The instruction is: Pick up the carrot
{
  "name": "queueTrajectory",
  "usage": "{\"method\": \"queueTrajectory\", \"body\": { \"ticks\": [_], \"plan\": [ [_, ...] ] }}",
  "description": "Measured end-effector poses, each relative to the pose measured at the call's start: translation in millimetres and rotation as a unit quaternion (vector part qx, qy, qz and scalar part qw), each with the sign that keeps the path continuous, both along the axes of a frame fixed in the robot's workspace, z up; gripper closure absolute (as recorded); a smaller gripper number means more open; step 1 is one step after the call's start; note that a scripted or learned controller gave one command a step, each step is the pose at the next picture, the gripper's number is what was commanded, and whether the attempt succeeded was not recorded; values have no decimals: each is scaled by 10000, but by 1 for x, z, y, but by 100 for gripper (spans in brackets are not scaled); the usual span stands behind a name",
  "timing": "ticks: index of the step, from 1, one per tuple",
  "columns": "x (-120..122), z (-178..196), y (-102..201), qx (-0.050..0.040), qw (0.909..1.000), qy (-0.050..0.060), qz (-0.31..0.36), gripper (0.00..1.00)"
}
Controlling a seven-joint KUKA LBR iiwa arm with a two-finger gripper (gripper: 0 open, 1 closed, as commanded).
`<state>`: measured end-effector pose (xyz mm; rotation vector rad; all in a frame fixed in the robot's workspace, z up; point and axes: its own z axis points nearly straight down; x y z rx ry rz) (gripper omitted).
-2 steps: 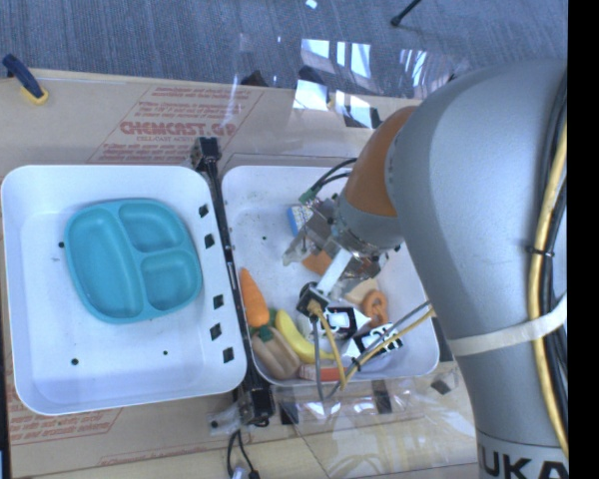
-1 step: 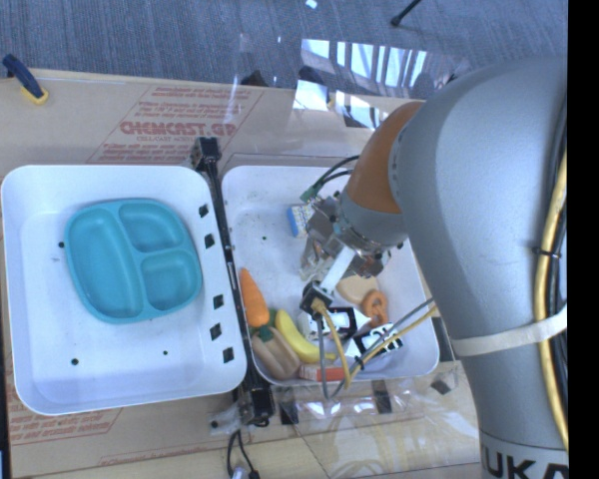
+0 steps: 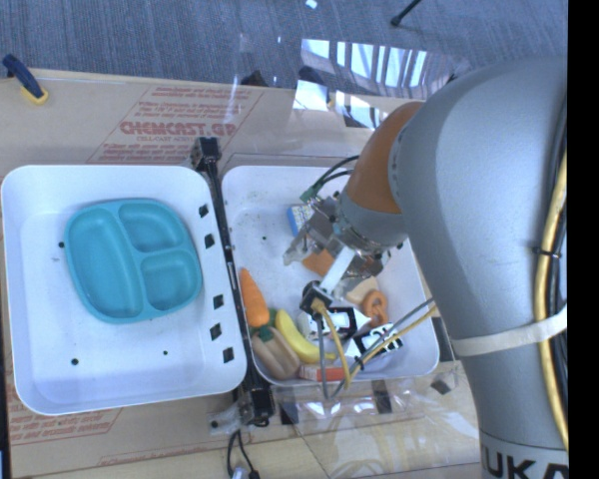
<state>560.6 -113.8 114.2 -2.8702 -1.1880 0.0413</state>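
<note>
A large grey robot arm (image 3: 489, 238) with an orange band reaches in from the right over the right white bin (image 3: 265, 193). The left white bin (image 3: 30, 297) holds a teal divided plate (image 3: 132, 259). The gripper (image 3: 314, 238) hangs above the middle of the right bin; whether it is open or closed cannot be told. The carrot (image 3: 251, 292) lies against that bin's left wall, apart from the gripper. A yellow banana (image 3: 298, 337) lies just beside it, nearer the front.
</note>
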Motion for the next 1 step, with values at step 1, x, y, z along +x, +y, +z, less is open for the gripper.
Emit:
{"method": "queueTrajectory", "body": {
  "ticks": [1],
  "plan": [
    [0,8,1,25,10000,39,46,100]
  ]
}}
